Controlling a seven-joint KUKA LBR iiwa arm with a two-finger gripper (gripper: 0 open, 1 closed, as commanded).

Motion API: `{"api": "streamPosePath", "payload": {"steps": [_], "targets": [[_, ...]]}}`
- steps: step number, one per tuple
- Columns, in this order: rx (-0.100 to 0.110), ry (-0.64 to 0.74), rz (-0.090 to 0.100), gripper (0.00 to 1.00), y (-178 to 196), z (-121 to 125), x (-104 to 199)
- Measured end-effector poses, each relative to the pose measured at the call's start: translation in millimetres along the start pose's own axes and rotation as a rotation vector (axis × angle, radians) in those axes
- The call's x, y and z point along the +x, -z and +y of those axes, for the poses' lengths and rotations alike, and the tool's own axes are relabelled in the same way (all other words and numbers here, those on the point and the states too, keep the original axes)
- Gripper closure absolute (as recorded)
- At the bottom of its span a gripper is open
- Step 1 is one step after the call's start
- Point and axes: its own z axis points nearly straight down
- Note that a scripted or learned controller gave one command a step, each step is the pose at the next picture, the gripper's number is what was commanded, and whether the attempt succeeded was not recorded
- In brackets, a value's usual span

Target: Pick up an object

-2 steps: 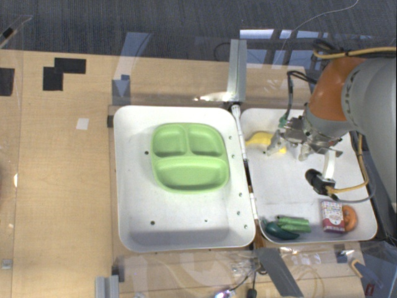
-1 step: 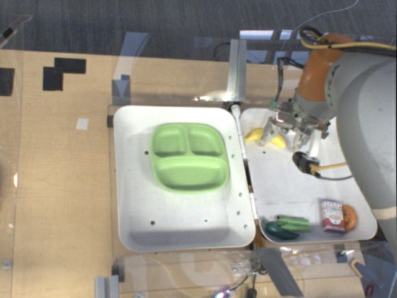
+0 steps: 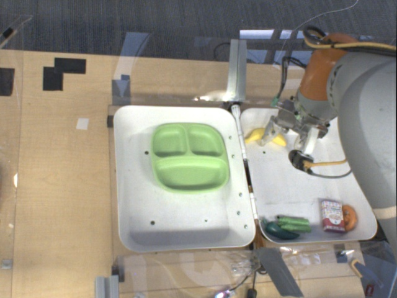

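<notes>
My gripper (image 3: 289, 139) hangs over the far left part of the right bin (image 3: 291, 191), with its fingers spread apart and open. A yellow banana-like object (image 3: 253, 135) lies on the bin floor just under and left of the left finger (image 3: 271, 133), which hides part of it. Nothing shows between the fingers. Along the bin's near edge lie a dark green vegetable-like object (image 3: 284, 226), a red and white can (image 3: 332, 216) and an orange round object (image 3: 350, 215) touching the can.
The left bin (image 3: 133, 166) holds a light green divided plate (image 3: 188, 156). A raised rim (image 3: 244, 166) separates the two bins. A black and yellow cable (image 3: 322, 164) dangles from the wrist over the right bin. The arm's grey body fills the right side.
</notes>
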Motion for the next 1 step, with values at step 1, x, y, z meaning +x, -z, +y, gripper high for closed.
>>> {"api": "streamPosePath", "payload": {"steps": [1], "targets": [[-0.02,0.005,0.006,1.0,13.4,2.5,4.5]]}}
